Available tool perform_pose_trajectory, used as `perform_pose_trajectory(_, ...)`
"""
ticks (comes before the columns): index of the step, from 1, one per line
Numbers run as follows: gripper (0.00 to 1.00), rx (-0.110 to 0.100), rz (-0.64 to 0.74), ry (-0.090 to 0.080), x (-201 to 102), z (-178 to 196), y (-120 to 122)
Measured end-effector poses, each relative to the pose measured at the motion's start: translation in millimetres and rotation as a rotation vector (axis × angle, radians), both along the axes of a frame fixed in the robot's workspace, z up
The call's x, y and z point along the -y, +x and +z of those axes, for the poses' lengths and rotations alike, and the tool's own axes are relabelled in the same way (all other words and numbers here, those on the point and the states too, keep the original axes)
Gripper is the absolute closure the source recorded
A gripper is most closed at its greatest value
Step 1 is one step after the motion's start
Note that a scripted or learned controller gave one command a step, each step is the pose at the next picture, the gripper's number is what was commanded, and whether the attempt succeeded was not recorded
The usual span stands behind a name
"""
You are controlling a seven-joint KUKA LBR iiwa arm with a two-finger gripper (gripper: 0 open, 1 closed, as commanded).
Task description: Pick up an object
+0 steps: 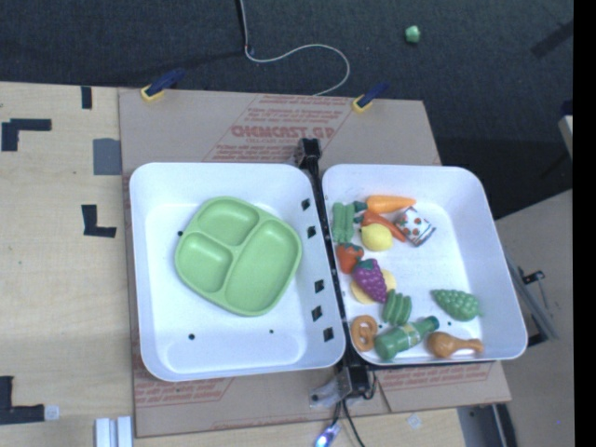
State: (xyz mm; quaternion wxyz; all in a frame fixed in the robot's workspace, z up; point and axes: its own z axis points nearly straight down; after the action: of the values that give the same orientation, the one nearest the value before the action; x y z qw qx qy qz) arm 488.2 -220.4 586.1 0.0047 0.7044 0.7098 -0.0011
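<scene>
Nearest, a tangle of dark cables [343, 400] sits at the seam where the two bins meet, over the edge of a brown cardboard sheet [279, 128] printed in red. The right bin [494, 250], shallow glossy white plastic with rounded corners, holds the toy food to be picked. Along its near wall lie a tan drumstick [454, 345], a green bottle-shaped piece [403, 337] on its side and a brown pretzel [364, 330], close together. Just beyond are a knobbly green cone-shaped piece [455, 304], lying apart from the rest, and a ribbed green pod [398, 305]. Next is a bumpy purple grape bunch [370, 278] resting on something yellow. Farther still, crowded against the inner wall, are a red piece [348, 256], a smooth yellow lemon [376, 238], green bean pods [344, 220], a red-and-white carton [413, 225] and an orange carrot [389, 203]. These touch or overlap, so few can be reached cleanly. The left bin [154, 203] carries a matte light green divided plate [239, 254] with three compartments, turned at an angle. Black clips line the shared wall. Beyond the bins, yellow-and-blue clamps [163, 83] pin the cardboard's far corners. A thin white cable [298, 54] loops over dark carpet, where a small green ball [413, 33] lies. How the pincer stands cannot be told.
</scene>
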Motion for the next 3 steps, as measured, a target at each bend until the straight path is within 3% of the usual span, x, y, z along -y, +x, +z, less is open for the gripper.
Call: perform_pose_trajectory(3,1.0,0.003,0.005,-0.003,-3,30,3)
